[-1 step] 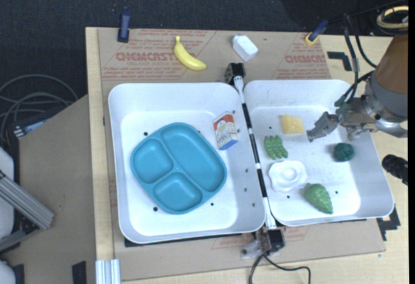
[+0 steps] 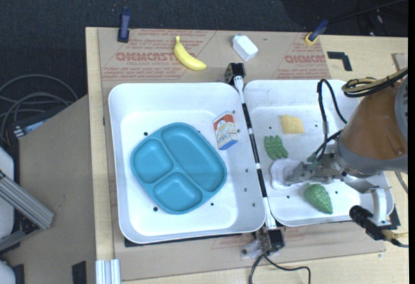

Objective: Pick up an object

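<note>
While the gripper [image 2: 299, 173] sits low in the right bin [image 2: 337, 214] near its front edge, beside the green object [image 2: 318, 198], finger state can't be told, nothing visibly lifted, pick not done.

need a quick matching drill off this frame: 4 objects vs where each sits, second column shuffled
Objects:
1. banana
2. blue divided tray
3. yellow block
4. small carton

Places:
A. right bin, far side
B. left bin, filling its middle
C. on the cardboard behind the bins
D. left bin, near the divider between bins

Pairs: 1-C, 2-B, 3-A, 4-D
</note>
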### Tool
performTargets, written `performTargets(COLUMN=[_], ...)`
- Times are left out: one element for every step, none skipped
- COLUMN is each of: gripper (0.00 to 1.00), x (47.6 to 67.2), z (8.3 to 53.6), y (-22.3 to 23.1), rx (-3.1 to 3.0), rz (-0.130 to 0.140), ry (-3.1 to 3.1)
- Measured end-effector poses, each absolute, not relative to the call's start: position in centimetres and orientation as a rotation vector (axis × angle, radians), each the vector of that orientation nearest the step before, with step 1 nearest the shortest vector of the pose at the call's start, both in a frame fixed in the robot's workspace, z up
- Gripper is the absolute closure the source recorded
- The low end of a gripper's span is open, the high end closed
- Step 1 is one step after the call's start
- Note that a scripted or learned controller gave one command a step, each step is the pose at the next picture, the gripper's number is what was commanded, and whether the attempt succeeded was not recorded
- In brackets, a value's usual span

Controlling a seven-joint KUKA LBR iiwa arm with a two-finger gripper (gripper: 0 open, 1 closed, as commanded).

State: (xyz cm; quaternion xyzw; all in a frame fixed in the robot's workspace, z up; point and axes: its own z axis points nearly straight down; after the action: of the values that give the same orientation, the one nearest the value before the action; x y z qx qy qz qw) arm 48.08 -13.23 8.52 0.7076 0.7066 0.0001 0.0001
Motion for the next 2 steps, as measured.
performTargets(gripper=[0.00,0.00], x=[54.4,61.6], z=[8.5,8.5], y=[-11.7,-13.8], rx=[2.220,2.219], rz=[0.002,0.001], ry=[2.222,2.221])
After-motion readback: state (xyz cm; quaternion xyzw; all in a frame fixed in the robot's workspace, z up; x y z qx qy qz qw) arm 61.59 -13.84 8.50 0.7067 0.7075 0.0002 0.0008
